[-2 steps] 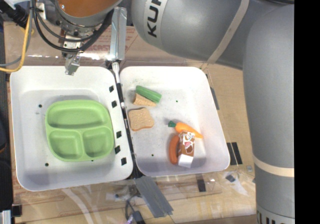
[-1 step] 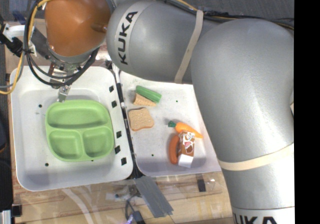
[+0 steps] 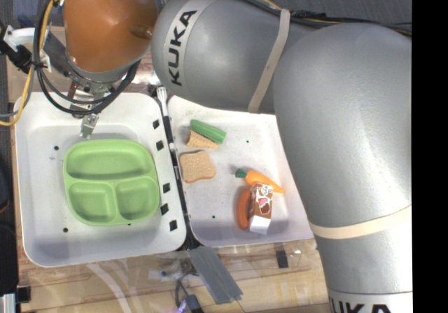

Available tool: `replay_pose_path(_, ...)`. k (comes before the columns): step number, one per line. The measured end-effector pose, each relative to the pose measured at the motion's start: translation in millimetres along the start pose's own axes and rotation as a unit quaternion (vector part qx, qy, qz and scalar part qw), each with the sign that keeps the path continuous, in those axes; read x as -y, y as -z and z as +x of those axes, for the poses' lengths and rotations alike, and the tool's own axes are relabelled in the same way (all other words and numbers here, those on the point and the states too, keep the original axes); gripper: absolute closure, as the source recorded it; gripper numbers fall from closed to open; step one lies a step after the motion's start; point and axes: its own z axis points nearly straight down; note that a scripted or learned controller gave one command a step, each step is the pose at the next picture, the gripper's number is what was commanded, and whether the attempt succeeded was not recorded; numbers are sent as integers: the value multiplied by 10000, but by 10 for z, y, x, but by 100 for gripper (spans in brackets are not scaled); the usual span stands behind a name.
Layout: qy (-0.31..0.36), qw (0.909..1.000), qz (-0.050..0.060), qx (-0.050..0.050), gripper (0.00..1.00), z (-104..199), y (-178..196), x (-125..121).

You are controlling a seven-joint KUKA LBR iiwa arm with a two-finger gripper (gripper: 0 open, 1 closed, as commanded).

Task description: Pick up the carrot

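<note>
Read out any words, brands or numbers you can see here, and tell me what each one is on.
"KUKA": black letters on the grey arm, by the orange band.
"KUKA", cut off at the bottom edge: on the arm's lower body.
Carton label: too small to read.

One fixed camera looks down slantwise, seemingly close, on both bins (image 3: 42, 234).

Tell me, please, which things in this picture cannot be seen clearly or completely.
- Gripper: in the camera view it is small under the orange band above the left bin; open or shut cannot be told.
- Carrot: its lower side is hidden by the small carton.
- Sausage: the carton covers its right side.
- Right bin: the arm hides its right rim.
</note>
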Motion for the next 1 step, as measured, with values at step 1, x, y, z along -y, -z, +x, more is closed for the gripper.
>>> replay_pose_path(1, -2616, 9652, 39, -40, 100, 16, 803, -3)
